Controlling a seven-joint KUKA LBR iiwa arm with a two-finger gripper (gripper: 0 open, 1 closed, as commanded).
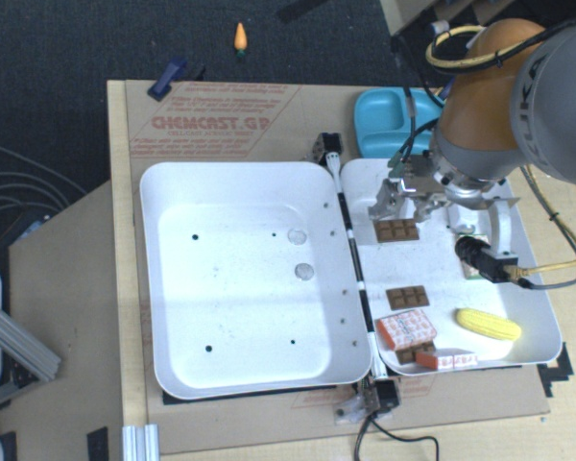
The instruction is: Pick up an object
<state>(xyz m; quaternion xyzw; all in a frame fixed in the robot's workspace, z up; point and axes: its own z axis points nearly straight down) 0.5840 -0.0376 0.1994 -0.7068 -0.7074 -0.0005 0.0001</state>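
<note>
Two white bins are sitting side by side on the surface (125, 257), the arm (499, 84) is reaching over the right bin (542, 329), and its fingers (396, 200) are hanging slightly parted just above a brown chocolate bar (397, 230), not gripping it.

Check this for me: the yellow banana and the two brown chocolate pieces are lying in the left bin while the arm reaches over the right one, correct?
Not quite. In the camera view the banana and both chocolate pieces lie in the right bin, not the left bin. The rest stands: the arm reaches over the right bin, with its gripper above the upper chocolate piece.
</note>
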